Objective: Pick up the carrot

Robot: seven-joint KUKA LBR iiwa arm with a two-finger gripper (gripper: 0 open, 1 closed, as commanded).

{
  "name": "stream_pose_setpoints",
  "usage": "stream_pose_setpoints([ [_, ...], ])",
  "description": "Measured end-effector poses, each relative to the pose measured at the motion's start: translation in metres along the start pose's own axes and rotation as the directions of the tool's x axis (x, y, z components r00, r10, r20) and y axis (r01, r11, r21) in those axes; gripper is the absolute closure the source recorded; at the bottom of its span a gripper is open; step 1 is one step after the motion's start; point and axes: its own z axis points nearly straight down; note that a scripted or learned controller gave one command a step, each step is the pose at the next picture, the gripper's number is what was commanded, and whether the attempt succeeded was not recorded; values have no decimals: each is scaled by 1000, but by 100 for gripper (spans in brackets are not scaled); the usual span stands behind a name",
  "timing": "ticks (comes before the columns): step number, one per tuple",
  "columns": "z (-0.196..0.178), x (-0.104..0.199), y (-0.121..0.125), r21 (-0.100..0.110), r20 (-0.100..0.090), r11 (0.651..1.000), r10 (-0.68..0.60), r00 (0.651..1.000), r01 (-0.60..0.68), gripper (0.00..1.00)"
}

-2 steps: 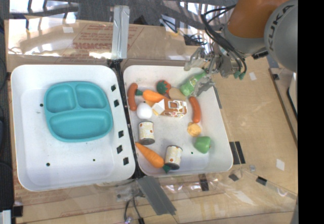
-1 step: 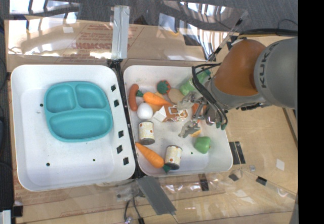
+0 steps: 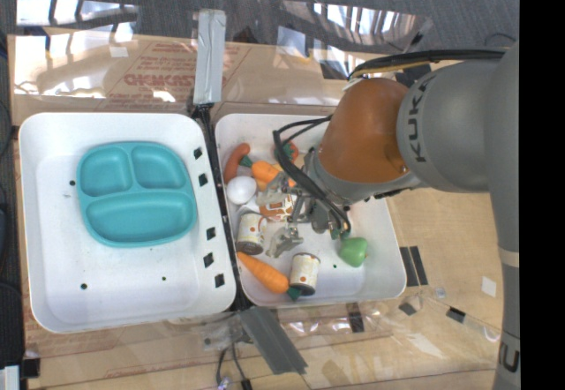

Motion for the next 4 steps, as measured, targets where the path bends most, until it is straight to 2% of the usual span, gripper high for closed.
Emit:
stream_pose_setpoints([
  [1, 12, 36, -2, 20, 52, 974, -226, 973, 225, 0],
  [2, -9, 3, 7, -3, -7, 868, -496, 868, 496, 0],
  [3, 34, -34, 9, -6, -8, 796, -606, 796, 606, 0],
  [4, 34, -27, 6, -6, -13, 869, -495, 869, 495, 0],
])
